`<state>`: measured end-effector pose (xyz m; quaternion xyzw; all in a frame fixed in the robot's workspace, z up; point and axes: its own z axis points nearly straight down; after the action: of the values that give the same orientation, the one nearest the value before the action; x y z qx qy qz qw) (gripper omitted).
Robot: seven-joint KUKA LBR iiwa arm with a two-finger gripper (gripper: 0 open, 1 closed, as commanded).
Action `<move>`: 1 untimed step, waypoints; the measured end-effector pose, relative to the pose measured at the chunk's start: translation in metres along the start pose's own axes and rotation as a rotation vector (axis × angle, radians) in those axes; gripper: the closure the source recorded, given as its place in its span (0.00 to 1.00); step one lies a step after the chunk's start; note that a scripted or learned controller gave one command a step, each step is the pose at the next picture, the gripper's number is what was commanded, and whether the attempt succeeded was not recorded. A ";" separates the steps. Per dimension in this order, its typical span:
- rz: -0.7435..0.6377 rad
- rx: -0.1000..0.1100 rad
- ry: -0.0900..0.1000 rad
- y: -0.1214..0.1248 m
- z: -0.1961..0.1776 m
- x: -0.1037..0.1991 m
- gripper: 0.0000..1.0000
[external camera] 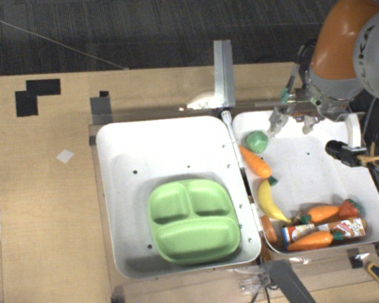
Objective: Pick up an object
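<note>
Right bin [364, 183]: carrots and packet at near wall; banana [270, 201], then carrot [256, 161], lengthwise along left wall; green ball [256, 141] in far-left corner, just left of gripper [293, 122], fingers open, holding nothing

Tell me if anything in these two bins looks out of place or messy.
Nothing looks spilled or broken. The green tray sits slightly askew in the left bin. In the right bin, the banana, carrots and a bottle crowd the left wall and near corner.
</note>
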<state>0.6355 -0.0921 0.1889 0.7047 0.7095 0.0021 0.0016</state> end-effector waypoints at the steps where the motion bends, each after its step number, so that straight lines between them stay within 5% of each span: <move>1: -0.162 0.001 0.000 -0.072 0.067 0.002 0.00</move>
<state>0.5642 -0.0904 0.1220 0.6451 0.7641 0.0016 0.0015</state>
